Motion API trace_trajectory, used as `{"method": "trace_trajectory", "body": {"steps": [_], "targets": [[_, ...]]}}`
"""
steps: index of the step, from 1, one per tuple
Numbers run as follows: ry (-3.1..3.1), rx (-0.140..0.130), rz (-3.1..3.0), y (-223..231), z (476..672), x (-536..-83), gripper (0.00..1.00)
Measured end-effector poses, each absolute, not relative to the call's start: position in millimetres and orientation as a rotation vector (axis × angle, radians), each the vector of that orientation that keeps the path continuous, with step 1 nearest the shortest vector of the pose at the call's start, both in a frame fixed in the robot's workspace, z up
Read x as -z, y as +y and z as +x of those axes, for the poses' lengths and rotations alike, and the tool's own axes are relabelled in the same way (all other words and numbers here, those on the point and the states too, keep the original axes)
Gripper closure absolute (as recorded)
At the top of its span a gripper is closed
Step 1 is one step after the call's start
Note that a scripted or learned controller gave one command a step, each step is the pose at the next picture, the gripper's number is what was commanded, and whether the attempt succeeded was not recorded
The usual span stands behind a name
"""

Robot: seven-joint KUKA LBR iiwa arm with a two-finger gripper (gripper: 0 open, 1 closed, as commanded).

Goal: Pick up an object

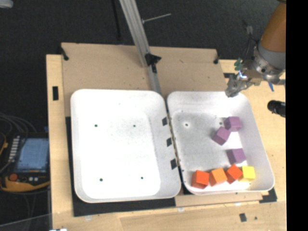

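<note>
Grey metal, the pincer (234,88) hangs above the far right corner of the right bin (192,107); whether it is wide or narrow cannot be told at this size. No writing can be read anywhere. Within that bin, nearest the pincer, two purple cubes (233,123) (221,135) touch, one tilted. A third purple cube (236,155) sits nearer the front. Along the front wall runs a row: red-orange cube (200,178), orange cube (218,176), red cube (234,173), yellow cube (248,172). The left bin (115,143) lies beside it on the wooden counter (55,129).
</note>
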State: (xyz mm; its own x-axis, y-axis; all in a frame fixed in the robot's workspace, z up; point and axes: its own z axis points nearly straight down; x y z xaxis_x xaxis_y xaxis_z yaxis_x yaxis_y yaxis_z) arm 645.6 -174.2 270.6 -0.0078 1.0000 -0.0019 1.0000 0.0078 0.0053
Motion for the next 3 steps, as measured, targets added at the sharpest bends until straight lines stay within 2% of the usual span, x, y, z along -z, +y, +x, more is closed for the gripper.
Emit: {"method": "trace_trajectory", "body": {"steps": [1, 3], "targets": [[2.229, -0.001, 2.215, -114, 630.3, -269, 1.0], [2.231, -0.001, 2.215, -6, 615.1, -270, 1.0]]}}
